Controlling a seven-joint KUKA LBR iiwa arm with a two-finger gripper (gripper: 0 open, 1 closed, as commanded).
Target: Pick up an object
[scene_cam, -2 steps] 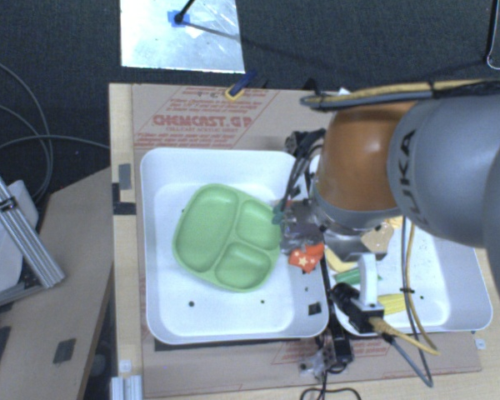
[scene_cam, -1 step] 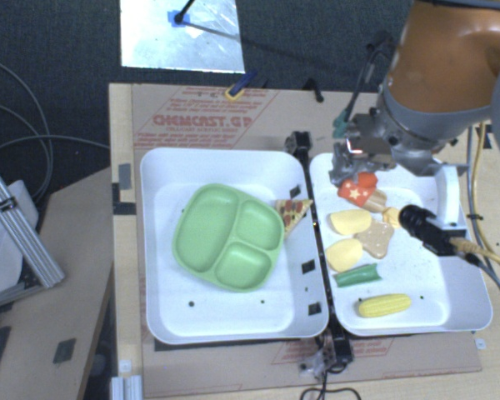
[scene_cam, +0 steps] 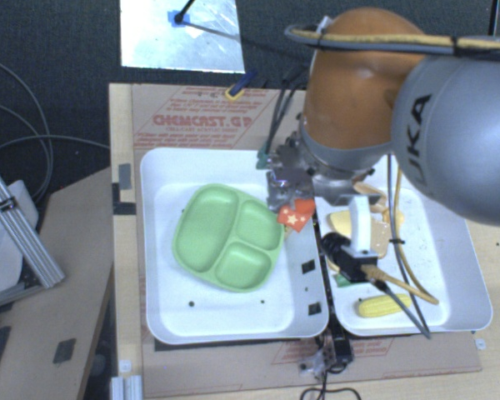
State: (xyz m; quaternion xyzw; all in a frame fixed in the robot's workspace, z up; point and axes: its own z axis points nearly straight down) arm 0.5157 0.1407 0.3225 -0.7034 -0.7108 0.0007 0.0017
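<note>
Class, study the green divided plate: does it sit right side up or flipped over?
Right side up. The green divided plate shows its three hollow compartments facing the camera, lying in the left white bin.

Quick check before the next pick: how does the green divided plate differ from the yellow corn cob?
The green divided plate lies in the left bin; the yellow corn cob lies in the right bin. The plate is far larger, wide and flat with three compartments; the cob is small and slim. The plate lies in the open; cables cross over the cob. Both rest on a bin floor, away from the gripper.
</note>
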